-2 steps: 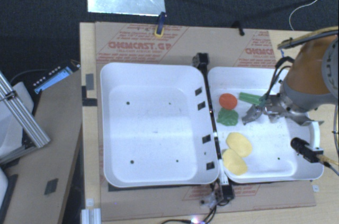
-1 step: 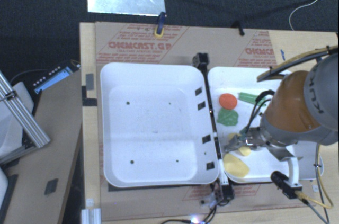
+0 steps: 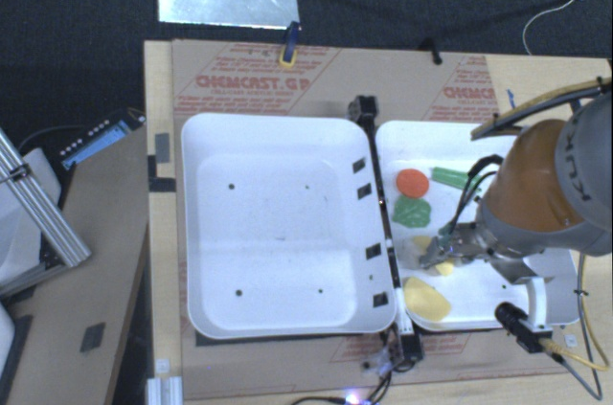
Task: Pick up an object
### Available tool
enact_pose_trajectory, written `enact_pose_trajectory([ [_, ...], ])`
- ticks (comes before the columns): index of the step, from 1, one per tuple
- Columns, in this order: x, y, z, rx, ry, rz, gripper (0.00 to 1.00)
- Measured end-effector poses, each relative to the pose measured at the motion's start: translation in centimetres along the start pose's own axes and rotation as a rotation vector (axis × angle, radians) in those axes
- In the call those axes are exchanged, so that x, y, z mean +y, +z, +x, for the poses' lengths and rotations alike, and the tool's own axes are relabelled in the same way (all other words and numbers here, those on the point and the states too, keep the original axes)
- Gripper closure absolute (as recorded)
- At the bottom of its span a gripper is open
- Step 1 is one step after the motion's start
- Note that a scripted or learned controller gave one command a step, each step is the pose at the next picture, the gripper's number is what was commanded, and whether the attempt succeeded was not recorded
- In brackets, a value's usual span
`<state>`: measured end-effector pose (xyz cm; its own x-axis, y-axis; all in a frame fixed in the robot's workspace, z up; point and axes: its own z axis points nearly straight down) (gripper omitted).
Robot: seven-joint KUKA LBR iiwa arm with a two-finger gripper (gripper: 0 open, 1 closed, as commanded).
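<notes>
Gripper (image 3: 439,252) low in right bin (image 3: 479,315), beside green object (image 3: 413,213), over small yellow piece (image 3: 443,268); finger opening and hold cannot be told.

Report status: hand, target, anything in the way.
Hand down in right bin, over small yellow piece; grasp not confirmed. Green piece, orange disc, yellow lump close by.

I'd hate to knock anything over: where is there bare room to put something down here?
The left bin offers bare white floor from wall to wall. The right bin is crowded: orange piece, green pieces, yellow piece and the gripper sit by the divider.
</notes>
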<state>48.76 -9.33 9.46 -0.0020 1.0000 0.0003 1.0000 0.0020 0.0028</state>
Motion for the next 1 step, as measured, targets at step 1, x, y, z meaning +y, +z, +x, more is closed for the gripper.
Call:
enact_pose_trajectory([
  [1,9.07,-9.61,5.84,0.0,-0.012,-0.015,1.0],
])
